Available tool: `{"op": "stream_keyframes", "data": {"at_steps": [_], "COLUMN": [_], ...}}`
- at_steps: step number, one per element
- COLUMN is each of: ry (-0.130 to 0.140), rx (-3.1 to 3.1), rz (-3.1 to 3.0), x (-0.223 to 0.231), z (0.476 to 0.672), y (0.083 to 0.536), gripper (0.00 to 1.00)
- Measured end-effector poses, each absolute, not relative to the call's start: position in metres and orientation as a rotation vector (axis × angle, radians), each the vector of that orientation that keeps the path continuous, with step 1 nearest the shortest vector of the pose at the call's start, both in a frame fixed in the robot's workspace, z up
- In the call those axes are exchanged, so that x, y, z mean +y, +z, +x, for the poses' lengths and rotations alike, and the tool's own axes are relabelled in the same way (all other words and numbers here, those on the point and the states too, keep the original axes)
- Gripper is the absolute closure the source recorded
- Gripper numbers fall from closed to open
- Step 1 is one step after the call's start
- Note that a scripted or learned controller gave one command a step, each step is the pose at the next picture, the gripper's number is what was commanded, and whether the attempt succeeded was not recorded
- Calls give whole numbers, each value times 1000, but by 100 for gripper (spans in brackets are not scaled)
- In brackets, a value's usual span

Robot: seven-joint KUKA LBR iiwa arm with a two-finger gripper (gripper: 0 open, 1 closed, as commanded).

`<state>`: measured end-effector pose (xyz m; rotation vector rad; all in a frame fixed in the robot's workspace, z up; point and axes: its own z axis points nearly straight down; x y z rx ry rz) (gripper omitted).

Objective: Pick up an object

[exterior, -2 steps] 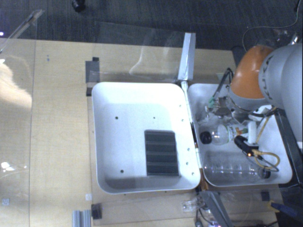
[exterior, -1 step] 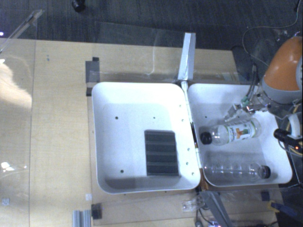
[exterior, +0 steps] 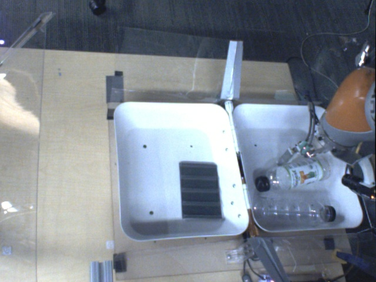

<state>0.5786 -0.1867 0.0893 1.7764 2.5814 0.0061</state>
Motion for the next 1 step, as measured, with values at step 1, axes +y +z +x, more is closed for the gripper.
{"op": "stream_keyframes", "data": {"at_steps": [1], "ry": [5], "rx": [2696], "rz": [1598], "x": [-205], "z": [567], "y": [91], "gripper": [0]}}
